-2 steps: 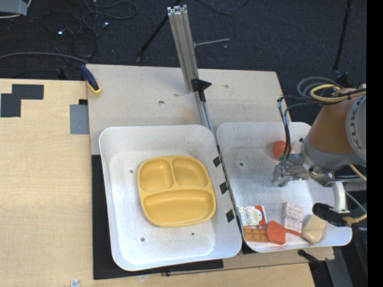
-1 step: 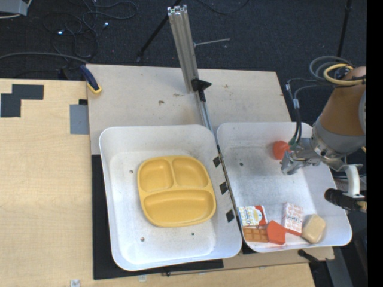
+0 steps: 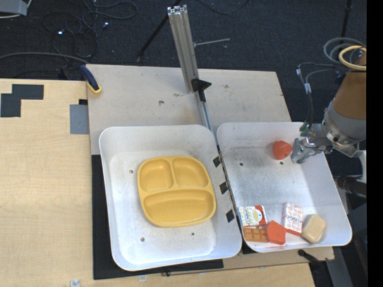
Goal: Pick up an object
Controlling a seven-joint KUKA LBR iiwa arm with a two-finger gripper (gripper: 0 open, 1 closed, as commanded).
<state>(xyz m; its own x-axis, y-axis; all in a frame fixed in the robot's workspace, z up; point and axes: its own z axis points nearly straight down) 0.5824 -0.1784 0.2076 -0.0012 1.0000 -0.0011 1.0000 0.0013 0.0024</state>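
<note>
a: where's the arm (image 3: 350, 109)?
b: right edge of the frame, bent down over the right bin (image 3: 281, 178); its tool (image 3: 301, 151) sits just beside a round red ball (image 3: 281, 149).
a: clenched?
b: can't tell. a smooth yellow sectioned tray (image 3: 176, 190) lies in the left bin (image 3: 119, 208).

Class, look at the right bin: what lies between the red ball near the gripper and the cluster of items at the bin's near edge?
Nothing: the camera view shows bare white bin floor between the red ball and the cluster.
</note>
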